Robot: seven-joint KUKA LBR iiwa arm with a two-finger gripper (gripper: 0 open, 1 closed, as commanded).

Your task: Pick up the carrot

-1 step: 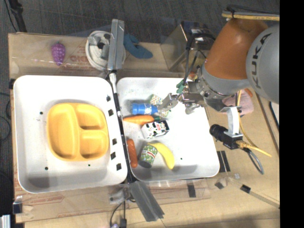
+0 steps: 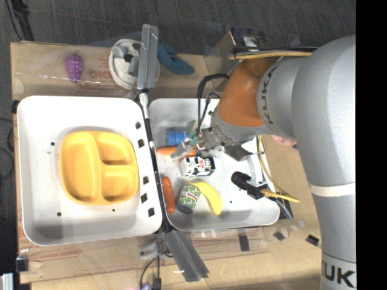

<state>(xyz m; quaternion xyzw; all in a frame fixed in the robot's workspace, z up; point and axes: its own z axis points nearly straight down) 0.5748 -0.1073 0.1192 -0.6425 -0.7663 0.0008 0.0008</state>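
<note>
The carrot (image 2: pixel 165 151) is a short orange piece lying crosswise by the left wall of the right bin (image 2: pixel 242 213), with a bit of green at its right end. My gripper (image 2: pixel 185 152) is low in that bin, right at the carrot's right end and touching or almost touching it. The wrist and the orange-banded arm (image 2: pixel 242 101) hide the back of the bin.
A blue item (image 2: pixel 176 138) lies just behind the carrot. A black-and-white carton (image 2: pixel 198 166), a green can (image 2: pixel 188 197), a banana (image 2: pixel 211 197) and a reddish sausage-shaped item (image 2: pixel 168 196) lie in front. The left bin (image 2: pixel 36 222) holds a yellow divided plate (image 2: pixel 100 165).
</note>
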